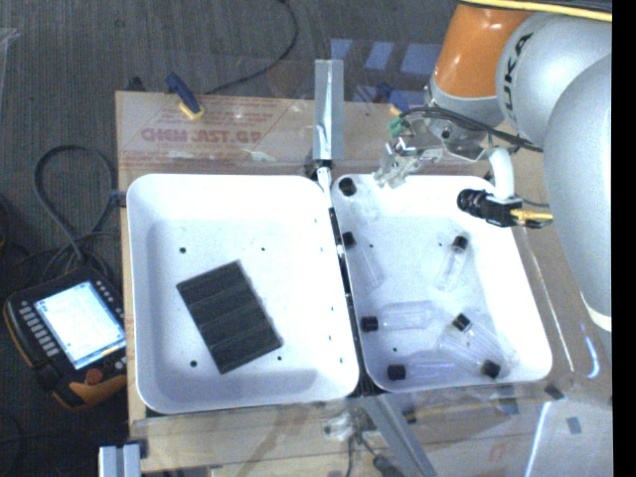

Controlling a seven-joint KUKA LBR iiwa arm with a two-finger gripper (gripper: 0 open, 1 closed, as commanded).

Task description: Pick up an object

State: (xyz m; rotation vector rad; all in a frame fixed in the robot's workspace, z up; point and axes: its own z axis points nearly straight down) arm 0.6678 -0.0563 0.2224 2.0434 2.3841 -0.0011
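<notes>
Several clear plastic bottles with black caps lie in the right bin (517, 266). One bottle (362, 258) rests along the left wall, another (449, 262) lies near the middle, and a third (405, 316) lies lower down. More bottles (475, 344) crowd the front right corner. A black ribbed pad (229, 316) lies flat in the left bin (149, 217). My gripper (396, 167) hangs over the far left corner of the right bin, above the bottles and apart from them. I see nothing held in it.
A metal post (325, 117) stands at the back between the bins. A blue clamp (184, 95) sits on the board behind the left bin. A teach pendant (70, 331) and cables lie on the floor at left. The arm's body (576, 117) covers the right side.
</notes>
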